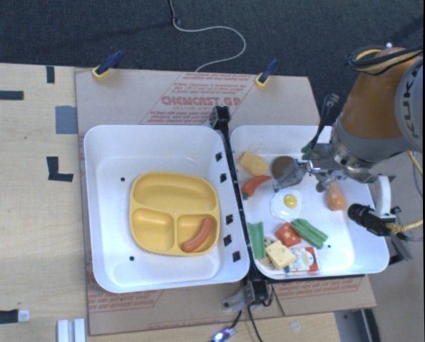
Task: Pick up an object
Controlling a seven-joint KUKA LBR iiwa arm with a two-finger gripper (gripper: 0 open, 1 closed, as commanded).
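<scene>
Hovering over the right bin [355, 262], the gripper [314, 167], its opening impossible to tell, could slip off the crowded fried egg [287, 204].

Left bin [105, 212]: holds a divided plate [173, 212] at its middle.
Divided plate: a sausage [198, 234] lies in its lower right compartment.
Right bin [355, 258]: just right of the left bin, walls touching.
Right bin, upper part: bread roll [253, 163], with a round piece [283, 167] to its right.
Right bin, middle: fried egg [287, 204], right of a second sausage [255, 184].
Right bin, lower part: bean pod [257, 238] at left, cheese wedge [279, 253] beside it, pepper piece [310, 231] at right.
Gripper [319, 171]: over the right bin's upper right part, above a carrot-like piece [336, 197].
Cardboard sheet [191, 102]: under both bins, on the tabletop [27, 212].
</scene>
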